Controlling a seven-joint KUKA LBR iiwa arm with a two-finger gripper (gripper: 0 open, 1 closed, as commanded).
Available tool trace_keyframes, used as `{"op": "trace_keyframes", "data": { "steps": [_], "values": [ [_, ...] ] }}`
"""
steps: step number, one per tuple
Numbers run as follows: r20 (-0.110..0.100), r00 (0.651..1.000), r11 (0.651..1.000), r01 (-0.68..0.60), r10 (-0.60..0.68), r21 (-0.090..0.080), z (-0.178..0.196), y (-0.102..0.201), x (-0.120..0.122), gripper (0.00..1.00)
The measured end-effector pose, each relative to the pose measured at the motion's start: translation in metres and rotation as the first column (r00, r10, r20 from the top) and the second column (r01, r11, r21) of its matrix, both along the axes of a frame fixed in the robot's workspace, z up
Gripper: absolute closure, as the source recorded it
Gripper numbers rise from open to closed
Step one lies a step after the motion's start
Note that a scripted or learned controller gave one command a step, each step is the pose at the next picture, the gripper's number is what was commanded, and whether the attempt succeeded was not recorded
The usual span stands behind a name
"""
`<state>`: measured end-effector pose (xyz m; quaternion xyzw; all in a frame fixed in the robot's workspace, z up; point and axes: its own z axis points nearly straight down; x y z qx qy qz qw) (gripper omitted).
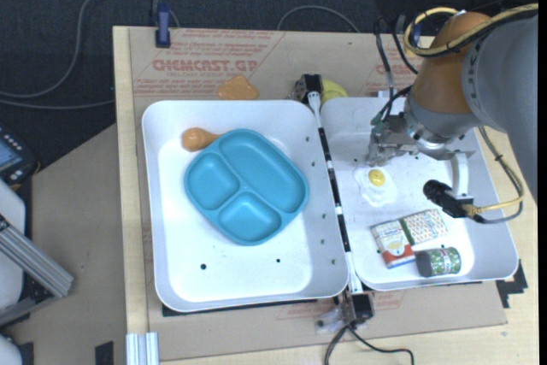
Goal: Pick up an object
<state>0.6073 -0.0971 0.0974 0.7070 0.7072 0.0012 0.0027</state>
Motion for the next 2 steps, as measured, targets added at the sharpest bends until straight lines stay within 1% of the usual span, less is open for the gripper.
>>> {"op": "trace_keyframes", "data": {
  "steps": [1,2],
  "values": [
    [-0.001,1.0,1.0,0.0,0.0,0.0,-0.001,0.0,0.0,0.0],
    [-0.009,1.0,1.0,0.001,-0.001,0.003,-0.014,0.001,-0.015,0.0]
  ]
}}
